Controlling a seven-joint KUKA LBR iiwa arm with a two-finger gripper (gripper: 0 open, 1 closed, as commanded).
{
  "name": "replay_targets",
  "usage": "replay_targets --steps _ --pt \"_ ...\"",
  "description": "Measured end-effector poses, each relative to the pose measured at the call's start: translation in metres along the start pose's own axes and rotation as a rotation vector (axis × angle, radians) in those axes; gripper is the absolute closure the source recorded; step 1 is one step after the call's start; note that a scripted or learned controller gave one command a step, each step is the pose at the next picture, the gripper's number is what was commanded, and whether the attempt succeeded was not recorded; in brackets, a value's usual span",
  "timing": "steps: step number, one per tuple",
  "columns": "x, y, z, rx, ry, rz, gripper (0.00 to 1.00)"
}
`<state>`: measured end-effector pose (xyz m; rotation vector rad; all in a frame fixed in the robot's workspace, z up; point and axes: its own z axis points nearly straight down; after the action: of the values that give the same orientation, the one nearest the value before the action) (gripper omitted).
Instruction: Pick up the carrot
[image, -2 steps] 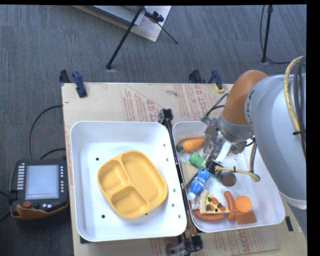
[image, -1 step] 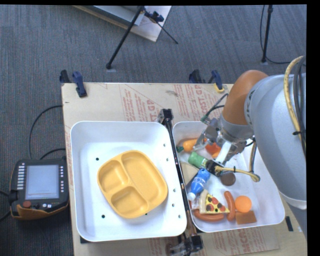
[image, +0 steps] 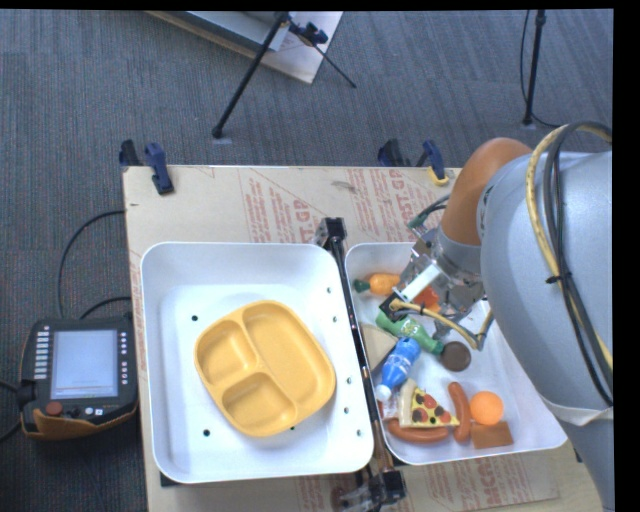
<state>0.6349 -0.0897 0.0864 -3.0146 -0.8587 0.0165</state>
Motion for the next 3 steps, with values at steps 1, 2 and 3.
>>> replay_targets --steps 1,2,3 --pt "-0.0176 -0.0186 -0.0005 -0.006 0.007 0.145 0.00" --pt "-0.0180 -0.0186 -0.0101 -0.003 0.005 0.142 1.00" --pt "-0.0179 -0.0190 -0.0099 -0.003 0.005 0.141 0.00"
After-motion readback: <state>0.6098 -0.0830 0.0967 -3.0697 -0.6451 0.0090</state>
